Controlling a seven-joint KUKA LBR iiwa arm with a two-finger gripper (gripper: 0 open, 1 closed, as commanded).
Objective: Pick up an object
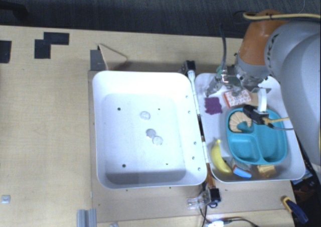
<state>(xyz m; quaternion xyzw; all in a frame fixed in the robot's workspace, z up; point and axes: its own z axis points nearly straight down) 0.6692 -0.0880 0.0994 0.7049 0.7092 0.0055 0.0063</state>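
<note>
My gripper [226,83] hangs over the far end of the right bin [300,166], below the orange wrist band. Right under it lies a small red-and-white packet [233,99]. A purple block [212,105] rests just left of the packet. A teal divided tray [258,140] takes up the middle of the bin, with a tan round piece [241,119] in its far corner. A yellow banana [218,158] lies along the tray's left side. A small blue piece [242,173] and a tan block [266,171] sit at the near end.
The left bin [103,135] holds a few small clear blobs [152,132] near its middle. A dark ridge [197,115] separates the two bins. The bulky grey arm [301,70] covers the right bin's far right corner.
</note>
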